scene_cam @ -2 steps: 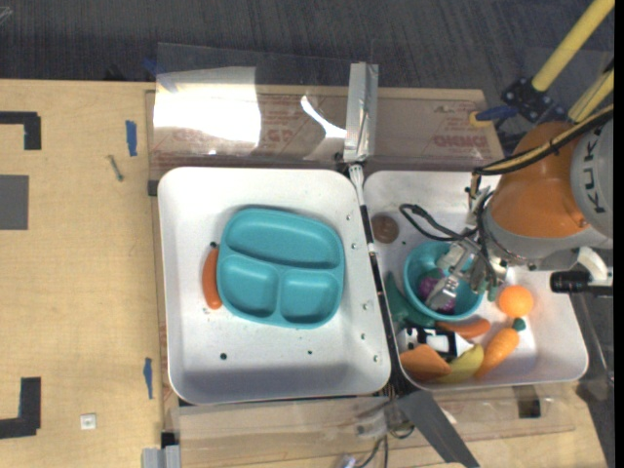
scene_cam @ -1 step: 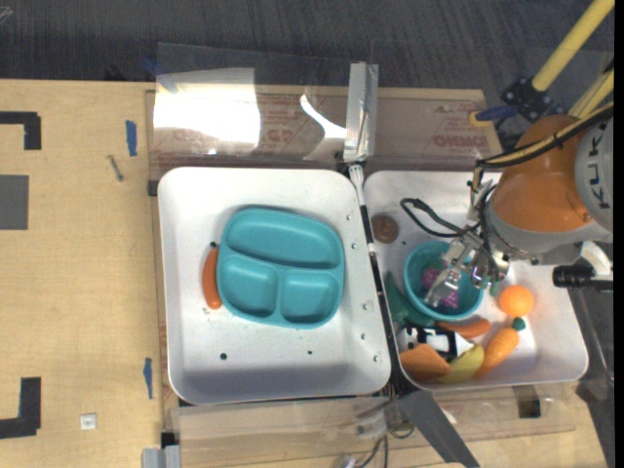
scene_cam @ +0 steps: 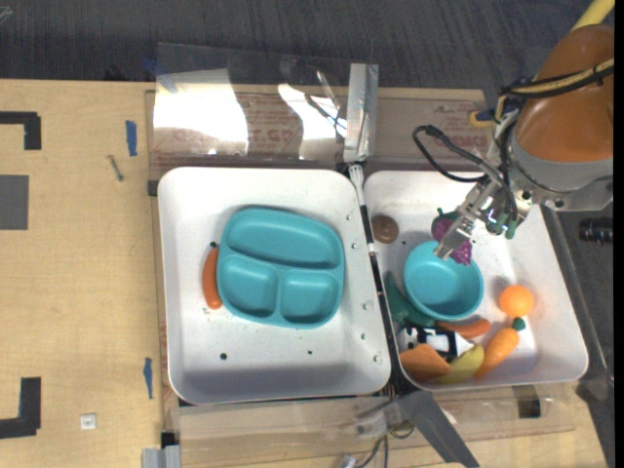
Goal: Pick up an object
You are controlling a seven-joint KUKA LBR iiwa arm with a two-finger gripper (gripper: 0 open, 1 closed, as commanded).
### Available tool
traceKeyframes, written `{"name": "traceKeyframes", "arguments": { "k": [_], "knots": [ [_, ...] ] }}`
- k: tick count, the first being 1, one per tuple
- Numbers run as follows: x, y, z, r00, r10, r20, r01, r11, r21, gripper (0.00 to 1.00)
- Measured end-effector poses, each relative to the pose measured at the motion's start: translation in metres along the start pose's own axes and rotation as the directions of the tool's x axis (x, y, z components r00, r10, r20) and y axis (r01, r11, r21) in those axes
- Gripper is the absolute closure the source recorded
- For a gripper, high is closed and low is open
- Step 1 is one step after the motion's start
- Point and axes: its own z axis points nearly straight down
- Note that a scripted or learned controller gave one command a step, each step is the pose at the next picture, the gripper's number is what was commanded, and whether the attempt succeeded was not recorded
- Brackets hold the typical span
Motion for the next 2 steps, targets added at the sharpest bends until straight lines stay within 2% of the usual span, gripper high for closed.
{"name": "traceKeyframes", "arguments": {
  "k": [1,2],
  "knots": [
    [-0.027,0.078,0.023,0.984,0.180,-0.008,-0.180,0.984,0.008,1.00],
    [-0.029,0.079,0.010,0.984,0.178,0.001,-0.178,0.984,0.003,1.00]
  ]
}}
